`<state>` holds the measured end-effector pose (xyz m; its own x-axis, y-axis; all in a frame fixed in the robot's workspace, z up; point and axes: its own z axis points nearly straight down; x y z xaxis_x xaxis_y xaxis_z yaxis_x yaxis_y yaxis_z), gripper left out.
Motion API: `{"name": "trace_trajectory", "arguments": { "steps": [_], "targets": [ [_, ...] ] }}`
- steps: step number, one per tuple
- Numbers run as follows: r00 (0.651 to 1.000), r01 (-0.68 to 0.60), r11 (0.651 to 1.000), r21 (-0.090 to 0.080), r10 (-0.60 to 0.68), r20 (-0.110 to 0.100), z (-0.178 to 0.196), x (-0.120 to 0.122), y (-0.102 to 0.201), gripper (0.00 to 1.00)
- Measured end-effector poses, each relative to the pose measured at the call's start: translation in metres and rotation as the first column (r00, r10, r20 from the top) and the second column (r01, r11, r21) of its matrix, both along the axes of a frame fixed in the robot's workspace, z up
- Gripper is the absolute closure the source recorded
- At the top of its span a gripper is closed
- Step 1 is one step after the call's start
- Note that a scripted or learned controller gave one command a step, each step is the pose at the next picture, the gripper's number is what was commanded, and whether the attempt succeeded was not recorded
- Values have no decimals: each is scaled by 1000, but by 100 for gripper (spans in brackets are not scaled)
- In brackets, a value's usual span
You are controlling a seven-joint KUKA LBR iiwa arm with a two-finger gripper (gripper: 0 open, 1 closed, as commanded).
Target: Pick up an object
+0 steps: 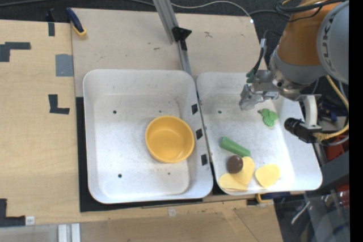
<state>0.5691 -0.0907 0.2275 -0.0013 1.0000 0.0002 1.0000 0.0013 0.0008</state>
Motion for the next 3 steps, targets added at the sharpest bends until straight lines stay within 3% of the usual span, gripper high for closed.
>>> {"name": "trace_trajectory", "arguments": {
  "steps": [2, 3],
  "targets": [
    [1000, -7, 1000, 2, 7, -2, 15, 9, 117, 100],
    [1000, -5, 1000, 1, 5, -5, -2, 8, 166, 100]
  ]
}}
